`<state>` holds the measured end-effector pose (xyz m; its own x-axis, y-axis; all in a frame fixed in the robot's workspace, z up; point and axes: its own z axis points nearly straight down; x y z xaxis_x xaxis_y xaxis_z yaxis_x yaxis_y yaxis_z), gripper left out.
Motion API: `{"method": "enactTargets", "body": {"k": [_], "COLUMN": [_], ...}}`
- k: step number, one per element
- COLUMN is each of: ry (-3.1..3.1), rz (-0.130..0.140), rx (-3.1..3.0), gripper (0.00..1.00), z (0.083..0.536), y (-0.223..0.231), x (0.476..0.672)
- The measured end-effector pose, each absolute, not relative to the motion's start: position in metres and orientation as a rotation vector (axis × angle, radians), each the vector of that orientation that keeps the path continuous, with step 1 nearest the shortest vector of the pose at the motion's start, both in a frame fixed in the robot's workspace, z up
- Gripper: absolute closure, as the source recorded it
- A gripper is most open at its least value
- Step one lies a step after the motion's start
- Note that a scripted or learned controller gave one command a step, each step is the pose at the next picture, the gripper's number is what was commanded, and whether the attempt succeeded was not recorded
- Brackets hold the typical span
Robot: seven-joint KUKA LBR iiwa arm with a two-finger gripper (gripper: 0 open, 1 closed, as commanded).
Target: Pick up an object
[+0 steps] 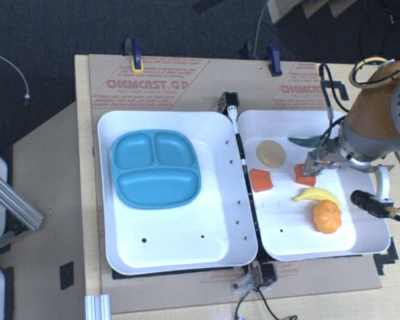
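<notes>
A robotics lab bench set up for pick-and-place trials.

The place looked like a test lab, not a home: a board (187, 79) printed "CHEMCAST" covered the bench and was held by blue clamps (136, 53) at the top of the frame, two shallow white bins (167, 249) sat side by side on it, and loose cables (13, 72) ran over dark carpet (87, 12) at upper left. An industrial arm (380, 112) reached in from the right, and an aluminium framing rail (10, 195) lay at the left edge.
</notes>
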<state>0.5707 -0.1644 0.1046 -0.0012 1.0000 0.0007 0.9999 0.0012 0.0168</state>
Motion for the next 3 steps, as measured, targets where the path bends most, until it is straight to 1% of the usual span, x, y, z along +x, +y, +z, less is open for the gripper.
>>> {"method": "enactTargets", "body": {"k": [1,2,3], "ry": [2.220,2.217,2.217], "rz": [0.005,0.006,0.007], "rx": [2.215,2.214,2.213], "gripper": [1.00,1.00,1.00], "z": [0.154,0.217,0.281], "y": [-0.155,-0.152,-0.156], "x": [0.572,0.569,0.571]}}
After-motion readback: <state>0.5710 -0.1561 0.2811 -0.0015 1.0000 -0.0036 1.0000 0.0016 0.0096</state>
